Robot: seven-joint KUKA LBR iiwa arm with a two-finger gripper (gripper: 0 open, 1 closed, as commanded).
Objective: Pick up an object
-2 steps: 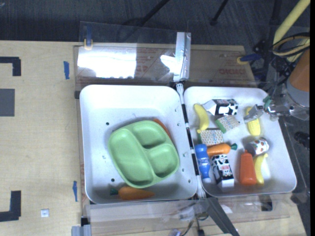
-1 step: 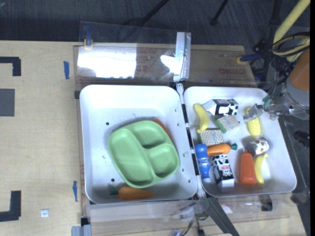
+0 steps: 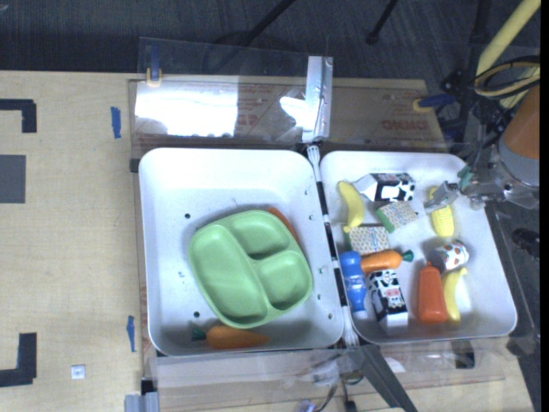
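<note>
Arm reaching in over the right bin [image 3: 502, 312], which is holding a crowd of small toys.

The gripper [image 3: 448, 194] is hanging at the bin's upper right part, just above a small yellow corn cob [image 3: 443, 222]; whether it is open or closed cannot be told, and nothing is showing in its grasp. The cob is lying short and stubby, bright yellow, near the right wall. Around it are lying a yellow banana [image 3: 351, 204], a black-and-white carton [image 3: 391, 186], a patterned block [image 3: 369, 239], a blue bottle [image 3: 352, 281], an orange carrot [image 3: 383, 260], a second cow-print carton [image 3: 390, 298] and an orange bottle [image 3: 431, 293]. In the left bin [image 3: 163, 230] a green divided plate [image 3: 250, 266] is sitting tilted, with another carrot [image 3: 233, 337] lying below it along the near wall.
</note>
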